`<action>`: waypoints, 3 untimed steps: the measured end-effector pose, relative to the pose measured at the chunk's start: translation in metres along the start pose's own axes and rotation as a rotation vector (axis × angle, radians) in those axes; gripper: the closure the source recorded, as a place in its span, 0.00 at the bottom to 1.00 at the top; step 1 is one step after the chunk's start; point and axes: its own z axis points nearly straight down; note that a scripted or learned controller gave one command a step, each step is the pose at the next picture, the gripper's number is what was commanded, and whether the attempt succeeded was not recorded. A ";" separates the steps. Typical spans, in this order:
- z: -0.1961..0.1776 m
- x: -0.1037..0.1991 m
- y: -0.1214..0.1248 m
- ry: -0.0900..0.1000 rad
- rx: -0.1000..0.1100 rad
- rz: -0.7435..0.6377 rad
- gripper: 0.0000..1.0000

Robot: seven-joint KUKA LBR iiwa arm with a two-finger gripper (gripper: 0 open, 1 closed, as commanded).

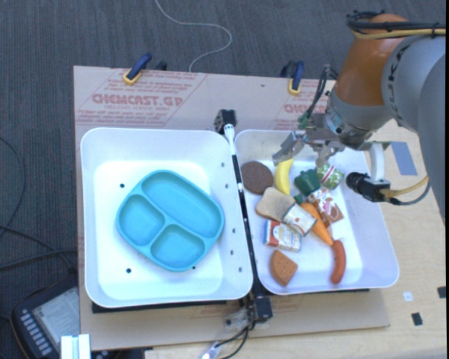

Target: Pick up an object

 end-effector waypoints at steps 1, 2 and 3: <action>0.099 -0.001 0.001 -0.001 -0.010 0.002 0.00; 0.093 0.000 0.001 0.002 -0.005 0.001 1.00; 0.015 0.048 -0.075 0.001 0.002 -0.001 1.00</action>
